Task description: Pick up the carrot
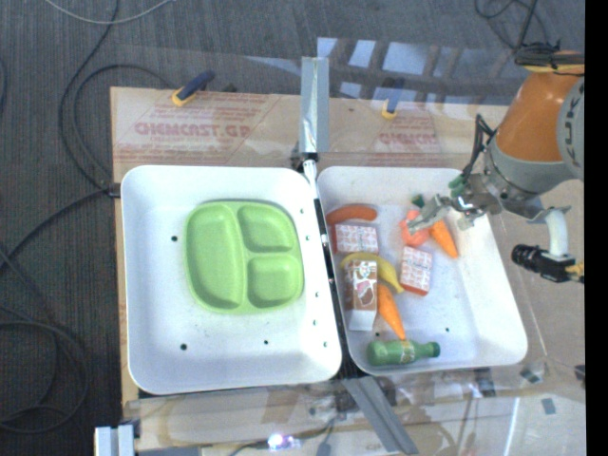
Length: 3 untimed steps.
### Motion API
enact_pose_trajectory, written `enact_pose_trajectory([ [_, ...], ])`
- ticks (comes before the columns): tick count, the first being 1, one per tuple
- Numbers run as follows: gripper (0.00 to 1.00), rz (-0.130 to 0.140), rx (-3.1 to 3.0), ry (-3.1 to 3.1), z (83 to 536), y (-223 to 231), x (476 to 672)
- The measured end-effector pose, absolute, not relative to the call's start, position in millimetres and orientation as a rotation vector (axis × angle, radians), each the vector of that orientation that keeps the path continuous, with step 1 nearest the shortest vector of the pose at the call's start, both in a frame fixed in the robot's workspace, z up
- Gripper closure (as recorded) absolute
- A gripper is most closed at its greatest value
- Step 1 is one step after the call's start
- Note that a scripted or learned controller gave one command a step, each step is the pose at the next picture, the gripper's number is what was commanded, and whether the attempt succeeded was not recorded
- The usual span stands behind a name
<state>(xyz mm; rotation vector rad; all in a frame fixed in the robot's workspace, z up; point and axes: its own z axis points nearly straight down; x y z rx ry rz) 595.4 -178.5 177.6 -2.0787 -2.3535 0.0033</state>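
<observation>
Gripper (pixel 445 209) at two o'clock in the right bin (pixel 494 335), finger state cannot be told, one carrot (pixel 444 237) just below it, second carrot (pixel 390 313) toward six o'clock beside green bottle (pixel 404 351), green divided tray (pixel 245 255) in left bin (pixel 152 350).

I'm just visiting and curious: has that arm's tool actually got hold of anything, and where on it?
Cannot be told. The tool sits right over the top end of a carrot in the right bin, but the grip itself isn't clear.

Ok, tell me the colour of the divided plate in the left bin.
Light green: the divided plate, seen in the camera view.
</observation>
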Motion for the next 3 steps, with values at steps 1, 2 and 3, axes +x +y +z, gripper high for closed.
enact_pose_trajectory([
  [1,0.0,-0.003,-2.017,-2.409,94,-212,612.5],
  [2,1.0,-0.004,-2.013,-2.408,102,-210,612.6],
  [3,1.0,0.002,-2.136,-2.303,182,-182,603.6],
])
